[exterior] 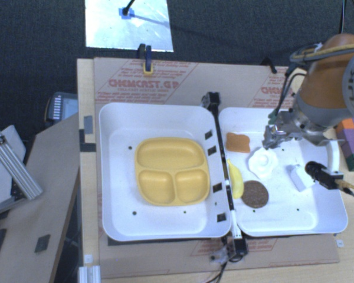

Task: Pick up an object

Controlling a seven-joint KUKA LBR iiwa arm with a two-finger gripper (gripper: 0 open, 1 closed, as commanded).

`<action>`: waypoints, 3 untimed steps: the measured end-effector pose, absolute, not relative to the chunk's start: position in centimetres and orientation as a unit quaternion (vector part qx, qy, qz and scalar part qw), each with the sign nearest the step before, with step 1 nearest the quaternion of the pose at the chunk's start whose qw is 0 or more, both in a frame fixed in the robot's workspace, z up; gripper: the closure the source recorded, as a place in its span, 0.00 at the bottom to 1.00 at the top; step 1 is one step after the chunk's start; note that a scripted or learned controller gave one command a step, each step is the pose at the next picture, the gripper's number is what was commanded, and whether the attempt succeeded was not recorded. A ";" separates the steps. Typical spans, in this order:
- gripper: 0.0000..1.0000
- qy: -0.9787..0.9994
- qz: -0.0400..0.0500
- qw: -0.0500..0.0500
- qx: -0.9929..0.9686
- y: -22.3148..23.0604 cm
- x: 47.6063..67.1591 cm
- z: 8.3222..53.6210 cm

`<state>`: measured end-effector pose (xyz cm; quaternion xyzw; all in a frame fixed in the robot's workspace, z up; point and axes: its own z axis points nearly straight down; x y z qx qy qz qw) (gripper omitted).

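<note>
The arm reaches in from the right, grey body and orange band bent over the right-hand white bin [327, 217], wrist tipped down so the pincer [273, 135] hangs just above the bin floor near its far-middle. Whether the pincer is spread or pressed together I cannot tell; the metal tips blur together from this angle, and nothing shows between them.

The candidates sit close: a flat white fried-egg-shaped toy [263, 163] just below the pincer, a small orange-brown toast-like slab [238, 142] to its left, a round brown patty disc [255, 194] nearer the front, a yellow banana-like piece [236, 181] against the bin's left wall, and a small white block [297, 177] to the right. The left bin [115, 158] holds a yellow three-compartment plastic tray [171, 171].

This looks like the approach step, no grasp made. Next it needs a short drop onto the egg piece, likely the target, and a firm close on that thin, flat shape.
</note>
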<state>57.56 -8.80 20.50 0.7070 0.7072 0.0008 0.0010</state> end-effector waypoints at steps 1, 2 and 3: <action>1.00 0.711 0.002 0.000 0.703 -3.0 57.4 21.8; 1.00 0.711 0.002 0.000 0.703 2.9 57.3 22.9; 1.00 0.710 0.001 0.000 0.704 7.8 57.3 22.1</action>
